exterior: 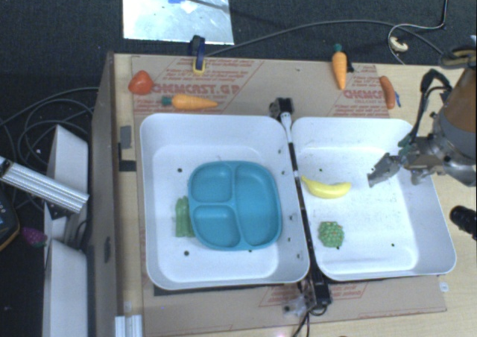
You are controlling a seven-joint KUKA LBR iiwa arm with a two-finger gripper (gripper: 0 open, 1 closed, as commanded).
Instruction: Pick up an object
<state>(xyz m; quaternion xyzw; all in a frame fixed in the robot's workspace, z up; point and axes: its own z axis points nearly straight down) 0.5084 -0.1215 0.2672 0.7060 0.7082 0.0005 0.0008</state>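
Plate [234,203] in left bin [168,142] — banana [326,189] right.

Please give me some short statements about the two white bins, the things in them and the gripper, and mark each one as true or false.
1. The banana lies in the right bin. True.
2. The blue divided plate sits in the right bin. False: it sits in the left bin.
3. The gripper holds the banana between its fingers. False: the gripper is above the right bin, to the right of the banana and apart from it.
4. A green broccoli piece lies in the right bin, nearer the front than the banana. True.
5. A green object lies on top of the plate. False: it lies beside the plate's left edge.
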